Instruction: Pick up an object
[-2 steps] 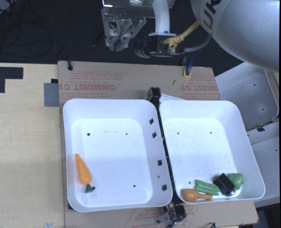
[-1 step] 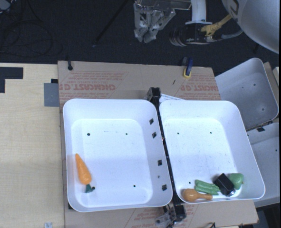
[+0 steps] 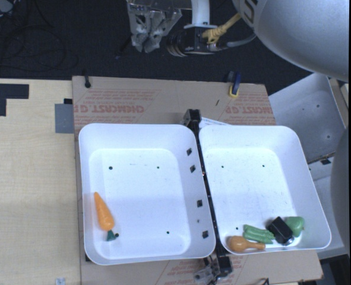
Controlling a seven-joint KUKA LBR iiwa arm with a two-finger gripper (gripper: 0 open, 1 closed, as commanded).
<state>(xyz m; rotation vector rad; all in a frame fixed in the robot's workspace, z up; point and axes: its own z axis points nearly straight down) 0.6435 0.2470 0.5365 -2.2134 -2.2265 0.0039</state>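
My gripper (image 3: 153,25) hangs high beyond both bins, holding nothing; I cannot tell its jaw width. I judge the pick not begun: next I must descend onto the orange carrot (image 3: 103,212) lying alone in the left bin (image 3: 136,136).

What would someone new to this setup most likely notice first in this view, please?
Probably the orange toy carrot, lying alone near the left wall of the left bin. Next, the cluster in the right bin's near right corner: a green pea pod, a black block and an orange pear-shaped toy. The gripper hangs above the bench's far edge.
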